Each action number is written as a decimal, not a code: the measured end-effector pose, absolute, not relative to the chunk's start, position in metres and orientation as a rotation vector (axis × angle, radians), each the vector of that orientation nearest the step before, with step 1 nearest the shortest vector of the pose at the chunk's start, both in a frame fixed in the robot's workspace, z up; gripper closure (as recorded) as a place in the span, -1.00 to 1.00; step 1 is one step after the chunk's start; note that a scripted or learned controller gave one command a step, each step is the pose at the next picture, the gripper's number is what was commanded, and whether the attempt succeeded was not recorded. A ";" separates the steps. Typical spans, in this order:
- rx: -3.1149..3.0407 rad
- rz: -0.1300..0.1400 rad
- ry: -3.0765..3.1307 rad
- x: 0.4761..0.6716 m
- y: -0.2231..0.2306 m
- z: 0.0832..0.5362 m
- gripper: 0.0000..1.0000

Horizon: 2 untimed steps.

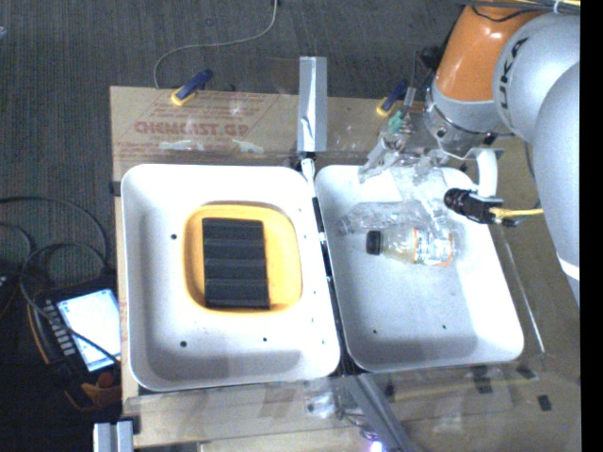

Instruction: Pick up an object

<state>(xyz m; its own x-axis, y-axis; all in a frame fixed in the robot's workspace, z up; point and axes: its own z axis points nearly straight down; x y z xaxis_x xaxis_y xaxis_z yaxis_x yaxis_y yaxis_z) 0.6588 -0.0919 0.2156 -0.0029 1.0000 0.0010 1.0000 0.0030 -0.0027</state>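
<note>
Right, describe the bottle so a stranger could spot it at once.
Of the two white bins, take the right bin, under the grey and orange arm. Near its middle, a little toward the far wall, a clear plastic bottle lies on its side, dark cap pointing at the left bin. That bin's yellow sponge is opaque.

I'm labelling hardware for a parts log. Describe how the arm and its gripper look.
The arm is built of rounded light-grey shells, with a glossy orange band above the wrist and part of the dark KUKA lettering beside it. A yellow cable crosses its top. At the wrist sit a white bracket and a black plug with a yellow lead. The gripper has pale, see-through fingers.
</note>
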 end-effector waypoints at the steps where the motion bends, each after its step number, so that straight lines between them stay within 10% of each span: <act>1: -2.156 -0.022 -2.312 0.629 -0.134 0.109 -1.00; 2: -2.036 0.001 -2.395 0.617 -0.184 0.194 -1.00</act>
<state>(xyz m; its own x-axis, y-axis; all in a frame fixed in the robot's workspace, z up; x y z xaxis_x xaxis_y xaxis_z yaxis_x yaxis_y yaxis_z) 0.6171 -0.1842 0.1940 -0.1609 0.9870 -0.0014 0.9870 0.1609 0.0006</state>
